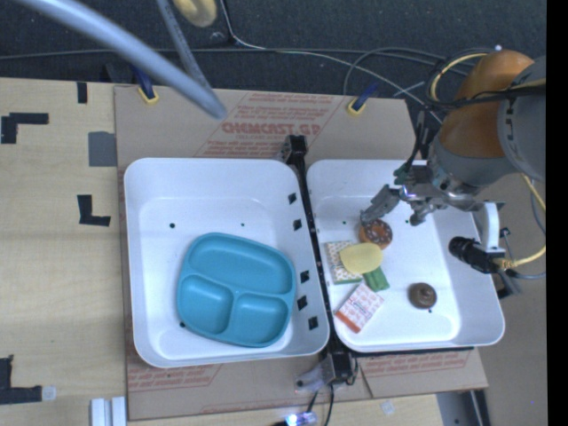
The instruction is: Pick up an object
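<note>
Jaws [397, 204] over right bin [461, 331], nr rear edge, above donut [376, 232].

The tool [397, 204] is dull grey metal, on a grey arm [519, 131] with an orange band [486, 76] above it. Just below the tool lies a brown round piece with pale speckles [376, 232], and under that a pale yellow lump [361, 257] touching a green block [376, 280]. Beside them sits a cream card with a fine grid pattern [335, 261], and lower a white packet printed in red [359, 309]. Right of these is a dark brown disc [422, 295]. Both bins are white, the right bin [470, 327] and the left bin [151, 238], which carries a turquoise sectioned tray [235, 288]. The desk [53, 264] is pale wood with black marks, under tan cardboard with red lettering [266, 118].
</note>
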{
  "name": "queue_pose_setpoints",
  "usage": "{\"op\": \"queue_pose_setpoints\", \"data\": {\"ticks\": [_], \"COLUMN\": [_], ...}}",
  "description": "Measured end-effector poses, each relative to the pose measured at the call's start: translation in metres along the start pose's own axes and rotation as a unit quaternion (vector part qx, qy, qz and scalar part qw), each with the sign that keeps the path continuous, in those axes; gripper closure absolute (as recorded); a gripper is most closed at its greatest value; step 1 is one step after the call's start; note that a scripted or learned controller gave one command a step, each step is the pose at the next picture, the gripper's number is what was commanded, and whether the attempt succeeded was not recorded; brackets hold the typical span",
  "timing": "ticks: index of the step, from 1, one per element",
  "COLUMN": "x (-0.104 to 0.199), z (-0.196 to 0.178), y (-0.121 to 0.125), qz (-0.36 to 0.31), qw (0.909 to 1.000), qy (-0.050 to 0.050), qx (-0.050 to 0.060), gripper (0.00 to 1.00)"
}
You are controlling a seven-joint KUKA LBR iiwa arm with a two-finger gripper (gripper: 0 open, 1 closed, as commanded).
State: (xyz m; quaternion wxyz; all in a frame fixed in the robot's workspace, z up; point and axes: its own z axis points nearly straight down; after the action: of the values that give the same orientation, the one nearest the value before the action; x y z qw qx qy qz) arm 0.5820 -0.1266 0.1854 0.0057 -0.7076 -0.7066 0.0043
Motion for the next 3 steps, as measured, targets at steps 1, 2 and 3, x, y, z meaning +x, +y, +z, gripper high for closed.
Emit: {"op": "queue_pose_setpoints", "data": {"ticks": [1,2,3], "x": [0.0,0.003,-0.002], "z": [-0.007,0.058,0.094], "y": [0.003,0.004,0.009], "qz": [-0.001,-0.001,0.001], "qw": [1.0,1.0,0.9999], "qy": [-0.001,-0.001,-0.005], "qx": [-0.006,-0.003,-0.014], "gripper": [0.0,0.0,0.0]}}
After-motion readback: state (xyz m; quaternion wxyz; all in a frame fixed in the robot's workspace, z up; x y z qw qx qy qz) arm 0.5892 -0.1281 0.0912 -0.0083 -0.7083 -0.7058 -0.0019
